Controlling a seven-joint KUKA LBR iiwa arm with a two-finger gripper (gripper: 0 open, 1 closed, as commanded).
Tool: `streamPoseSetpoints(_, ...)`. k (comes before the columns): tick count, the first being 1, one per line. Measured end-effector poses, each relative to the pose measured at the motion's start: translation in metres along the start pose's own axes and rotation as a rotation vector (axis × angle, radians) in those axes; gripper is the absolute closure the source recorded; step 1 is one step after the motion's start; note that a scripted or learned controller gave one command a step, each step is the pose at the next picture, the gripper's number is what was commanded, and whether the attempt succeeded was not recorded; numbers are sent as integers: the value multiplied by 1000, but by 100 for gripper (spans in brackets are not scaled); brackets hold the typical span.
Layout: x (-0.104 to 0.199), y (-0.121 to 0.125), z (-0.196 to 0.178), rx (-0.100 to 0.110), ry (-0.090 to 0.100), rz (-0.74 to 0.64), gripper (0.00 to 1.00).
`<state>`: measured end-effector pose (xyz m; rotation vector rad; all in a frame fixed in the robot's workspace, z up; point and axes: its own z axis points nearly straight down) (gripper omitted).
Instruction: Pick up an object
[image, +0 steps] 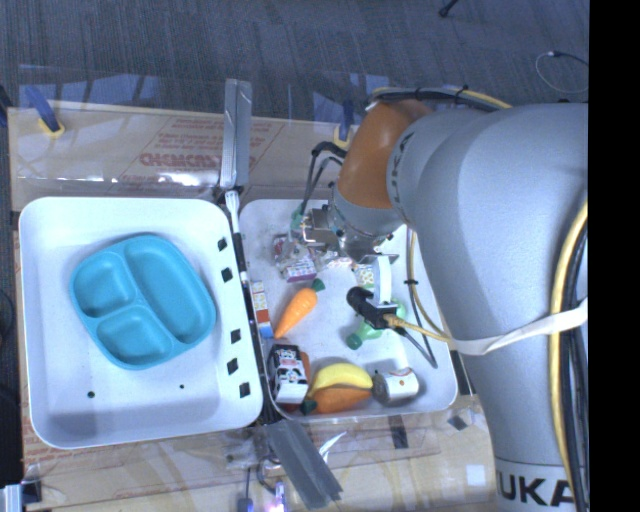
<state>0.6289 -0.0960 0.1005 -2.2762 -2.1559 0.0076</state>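
Packet (297, 266) is the thing nearest the claw, so we think it is the one to pick up. It lies flat near the top of the right bin (432, 392), close to the wall between the two bins. The claw (308, 236) hangs just above it. We cannot tell how wide the claw is open, and we see nothing held in it.

To do this well, we think the claw should come straight down over the middle of the packet and close slowly. The packet looks thin and flat, so it may slip out or stick to the bottom of the bin. The bin wall on the left is near, and a bump there could spoil the grab. Just below the packet lies the carrot (295, 312), so the claw should not drift that way. We would then lift slowly and check that the packet comes up.

From left to right, the left bin (40, 330) holds a blue plate (143, 298) with three parts. The right bin is crowded. At its bottom lie a little box (288, 372), a banana (343, 376) and a small grey tin (398, 385), close together. The big grey arm (490, 220) covers the right side. Both bins sit on a pale bench (120, 150), and a dark floor (150, 40) shows past it at the top.
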Motion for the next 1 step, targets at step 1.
streamPoseSetpoints(1,25,-33,-111,-5,0,94,100)
